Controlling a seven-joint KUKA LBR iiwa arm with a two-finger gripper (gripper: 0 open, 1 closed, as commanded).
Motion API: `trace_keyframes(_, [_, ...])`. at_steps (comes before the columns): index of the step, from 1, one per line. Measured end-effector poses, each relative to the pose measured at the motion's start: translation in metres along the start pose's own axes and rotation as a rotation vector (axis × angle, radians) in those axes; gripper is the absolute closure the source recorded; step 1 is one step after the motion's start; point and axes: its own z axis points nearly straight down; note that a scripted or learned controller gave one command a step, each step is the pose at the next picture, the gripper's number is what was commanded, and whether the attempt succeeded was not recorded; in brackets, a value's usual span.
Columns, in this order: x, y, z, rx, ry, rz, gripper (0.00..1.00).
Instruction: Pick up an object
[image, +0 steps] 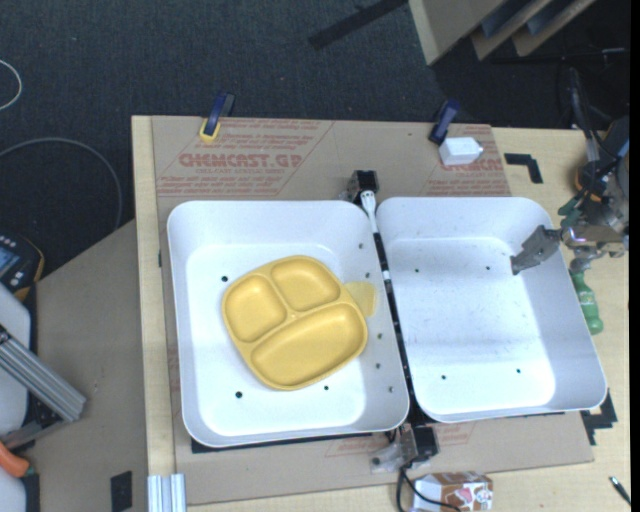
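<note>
Yellow divided plate (294, 322), three compartments, left bin (190, 300)

Overhead slanted view of a cardboard-topped bench (300, 150) bearing two shallow white bins side by side. The left bin (190, 300) holds a yellow divided plate (293, 322) with three compartments, lying flat near the bin's middle. A small pale yellow piece (362, 297) pokes out from beneath the plate's right edge. The right bin (480, 340) has a speckled floor. At its upper right rim, the gripper (530, 252) reaches in from the right, one grey finger angled down over the bin's inner edge
</note>
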Motion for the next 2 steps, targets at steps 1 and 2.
trace_keyframes(1, [0.0827,-0.0512,-0.0909,-0.008,0.001,-0.009,0.0])
trace_keyframes(2, [0.0785,-0.0492,-0.0963,-0.004,-0.001,-0.002,1.0])
